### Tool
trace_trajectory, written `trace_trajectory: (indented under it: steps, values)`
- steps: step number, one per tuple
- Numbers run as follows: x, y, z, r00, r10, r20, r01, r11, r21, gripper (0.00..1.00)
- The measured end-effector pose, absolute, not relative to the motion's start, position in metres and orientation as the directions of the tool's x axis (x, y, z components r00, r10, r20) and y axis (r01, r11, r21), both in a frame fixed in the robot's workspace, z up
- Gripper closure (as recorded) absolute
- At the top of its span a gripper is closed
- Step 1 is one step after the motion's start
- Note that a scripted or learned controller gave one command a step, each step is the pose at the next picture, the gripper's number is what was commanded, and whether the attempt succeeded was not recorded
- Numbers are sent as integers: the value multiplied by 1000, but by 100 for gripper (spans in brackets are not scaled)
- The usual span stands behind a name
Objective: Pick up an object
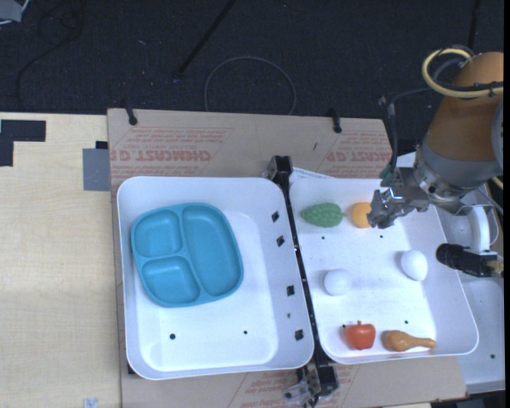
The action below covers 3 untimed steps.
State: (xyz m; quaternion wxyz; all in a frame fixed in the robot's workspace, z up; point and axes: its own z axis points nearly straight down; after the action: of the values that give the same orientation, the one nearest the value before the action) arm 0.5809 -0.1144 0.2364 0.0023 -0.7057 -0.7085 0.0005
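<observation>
The left bin (204,347) holds a blue divided plate (187,253). Taking my right bin (459,313) as the landmark: my gripper (382,213) hangs over its far edge, touching or just beside the small orange fruit (359,215); I cannot tell how my tool is set. A green leafy piece (322,214) lies just left of the fruit. Mid-bin sit two white eggs (414,264) (337,281); at the near edge, a drumstick (407,341) and tomato (359,336).

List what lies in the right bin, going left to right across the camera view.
Green item → white ball → red tomato-like item → tan drumstick-like item → white egg. The orange item at the gripper overlaps the tomato's span, so it is left out.
</observation>
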Motion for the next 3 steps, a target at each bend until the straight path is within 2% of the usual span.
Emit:
trace_trajectory:
  steps: [2,3]
  values:
    - [574,-15,239,-4,1000,2,1000,4,-5,100]
    - [559,33,224,-3,1000,1,1000,3,-6,100]
